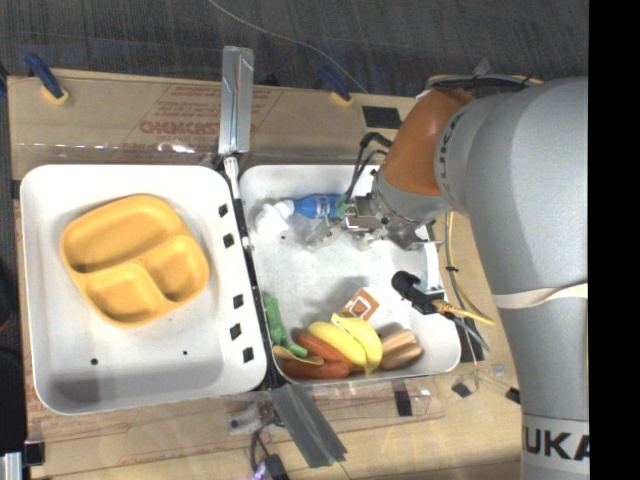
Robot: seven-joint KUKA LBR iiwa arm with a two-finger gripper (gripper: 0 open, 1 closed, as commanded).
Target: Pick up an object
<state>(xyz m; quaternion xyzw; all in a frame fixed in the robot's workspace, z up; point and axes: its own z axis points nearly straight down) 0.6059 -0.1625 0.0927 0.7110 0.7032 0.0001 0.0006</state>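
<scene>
Gripper (335, 226), finger state indeterminable, lowered into the upper part of the right bin (440, 353) beside a blue-capped clear bottle (308, 208); bananas (352, 340) and other toy food along its lower edge; yellow divided tray (133, 258) in the left bin (50, 378).

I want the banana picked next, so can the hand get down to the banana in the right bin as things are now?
Probably yes. The banana lies on top of the pile at the right bin's near edge, uncovered, and the hand hangs over the same bin's far end.
</scene>
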